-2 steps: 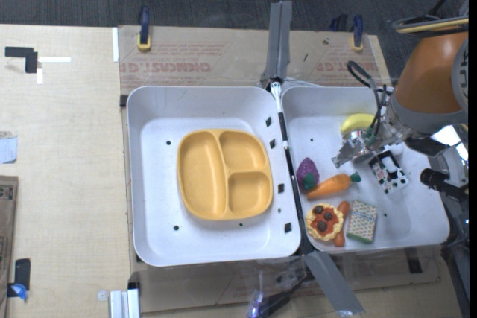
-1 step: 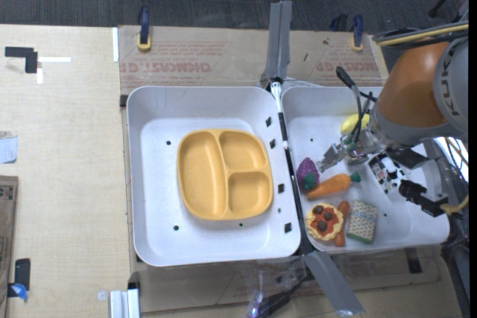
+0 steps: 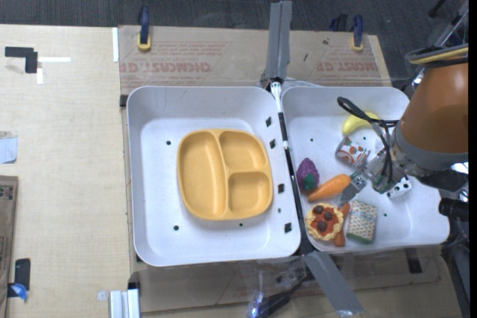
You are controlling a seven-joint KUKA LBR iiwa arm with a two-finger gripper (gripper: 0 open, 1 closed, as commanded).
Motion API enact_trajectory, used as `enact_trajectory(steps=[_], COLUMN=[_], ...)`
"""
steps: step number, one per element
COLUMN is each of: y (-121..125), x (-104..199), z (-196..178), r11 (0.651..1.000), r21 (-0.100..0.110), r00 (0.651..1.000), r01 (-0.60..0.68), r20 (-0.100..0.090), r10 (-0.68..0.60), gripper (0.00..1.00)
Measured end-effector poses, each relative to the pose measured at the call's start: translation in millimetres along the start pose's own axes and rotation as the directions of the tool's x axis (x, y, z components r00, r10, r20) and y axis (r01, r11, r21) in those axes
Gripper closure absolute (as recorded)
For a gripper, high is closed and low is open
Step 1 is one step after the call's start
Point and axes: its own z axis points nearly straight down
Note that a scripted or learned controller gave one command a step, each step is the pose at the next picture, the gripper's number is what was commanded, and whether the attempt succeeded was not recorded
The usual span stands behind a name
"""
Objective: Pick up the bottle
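Observation:
A small white and red bottle (image 3: 352,153) lies in the right bin (image 3: 320,112), just below a yellow banana (image 3: 358,123). My gripper (image 3: 367,181) hangs over the right bin, under the grey arm with its orange band (image 3: 441,104). It sits just below and to the right of the bottle, close to the orange carrot (image 3: 329,187). I see nothing held in it. The arm hides part of the bin's right side.
The right bin also holds a purple grape bunch (image 3: 307,174), a pizza slice (image 3: 326,221), a green-edged sandwich (image 3: 363,222) and a white die (image 3: 400,189). A yellow divided plate (image 3: 223,173) lies in the left bin (image 3: 149,182).

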Motion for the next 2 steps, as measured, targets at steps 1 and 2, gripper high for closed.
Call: enact_trajectory(steps=[1, 2], y=[26, 33], x=[-53, -21], z=[79, 79], r11=[0.999, 0.965], r21=[0.000, -0.001], r00=[0.999, 0.965], r01=[0.038, 0.264], r20=[0.000, 0.000], r10=[-0.038, -0.264], gripper=[0.00, 0.00])
